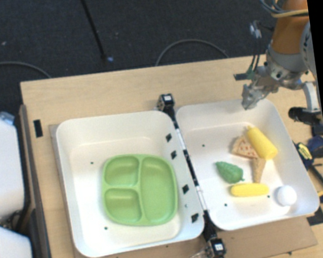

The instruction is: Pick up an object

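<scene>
Worktop: pale wood-look board, matt. Both bins: smooth white plastic, slight sheen. Green divided tray: matt plastic. Toy food looks like plastic: yellow corn cob glossy, yellow piece glossy, green lump duller, white ball shiny. Floor at top of frame: dark, rough, carpet-like. End effector: grey metal, satin.

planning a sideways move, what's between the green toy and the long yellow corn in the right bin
In the camera view, between the green toy and the corn lies a tan wedge-shaped piece, touching the corn.
</scene>
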Controlling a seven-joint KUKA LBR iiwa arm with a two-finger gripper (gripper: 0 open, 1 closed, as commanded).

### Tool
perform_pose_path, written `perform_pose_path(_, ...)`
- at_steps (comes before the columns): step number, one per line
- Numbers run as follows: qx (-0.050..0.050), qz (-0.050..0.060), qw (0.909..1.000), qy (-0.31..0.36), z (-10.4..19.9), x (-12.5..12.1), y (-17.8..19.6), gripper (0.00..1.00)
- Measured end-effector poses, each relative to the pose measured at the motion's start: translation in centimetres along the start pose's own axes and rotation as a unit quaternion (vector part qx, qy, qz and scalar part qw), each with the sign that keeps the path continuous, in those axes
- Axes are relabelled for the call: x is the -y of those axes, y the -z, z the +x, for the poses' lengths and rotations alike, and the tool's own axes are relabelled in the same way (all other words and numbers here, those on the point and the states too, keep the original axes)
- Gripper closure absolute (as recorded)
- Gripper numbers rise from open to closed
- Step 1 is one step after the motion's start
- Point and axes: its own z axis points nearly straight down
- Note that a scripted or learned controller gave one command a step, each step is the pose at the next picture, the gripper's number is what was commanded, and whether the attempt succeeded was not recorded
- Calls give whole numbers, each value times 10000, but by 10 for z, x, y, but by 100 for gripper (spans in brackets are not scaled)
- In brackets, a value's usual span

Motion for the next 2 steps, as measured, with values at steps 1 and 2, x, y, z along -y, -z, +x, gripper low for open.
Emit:
perform_pose_path(1, -1, 1, 10000, 17, 9, -1, 55, 100)
perform_pose_path(2, -2, 7, 10000, 26, 8, -2, 85, 100)
